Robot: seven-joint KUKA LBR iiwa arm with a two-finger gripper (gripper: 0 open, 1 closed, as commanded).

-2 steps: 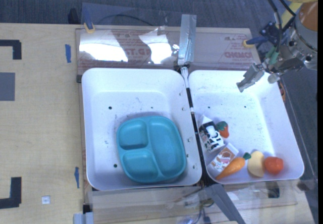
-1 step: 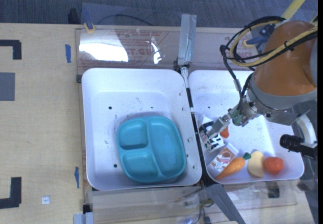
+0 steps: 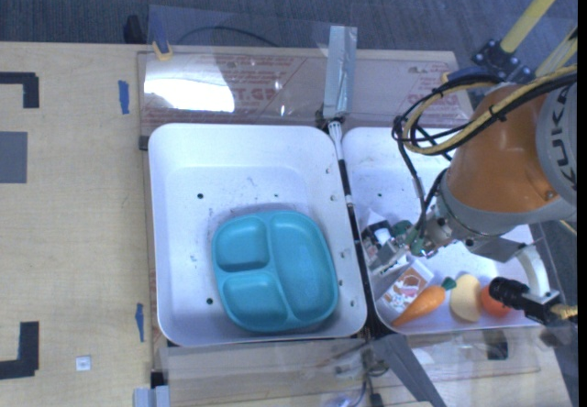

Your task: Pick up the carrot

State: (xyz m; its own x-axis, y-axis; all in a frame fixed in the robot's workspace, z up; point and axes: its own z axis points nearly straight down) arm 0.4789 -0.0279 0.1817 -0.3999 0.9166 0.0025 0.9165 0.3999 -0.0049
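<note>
The carrot (image 3: 423, 303) is found lying in the right bin (image 3: 376, 158), near its front edge, with its orange body angled and its green top pointing toward the right. It is closely crowded: a small printed packet (image 3: 404, 284) is touching or just beside its upper left side, and a pale yellow fruit (image 3: 466, 296) lies just beside its leafy end, with a red-orange item (image 3: 495, 301) beyond that. The gripper (image 3: 404, 245) is seen above and to the left of the carrot, over the clutter of small items near the divider between the bins, and apart from the carrot itself. Nothing is seen held by it. The spread of its jaws cannot be told, since the tool end is small and mixed with the clutter beneath it. The main risk is judged to be a mistaken grasp: if the tool is lowered from its present place, the packet or the small items below would be met rather than the carrot. A second risk is judged to arise from the crowding, since the yellow fruit or the packet could be pinched along with the carrot or pushed against the bin wall. A slip is also thought possible, because the carrot tapers and may roll. The left bin (image 3: 174, 213), bearing a blue divided plate (image 3: 273, 270), is not involved.
</note>
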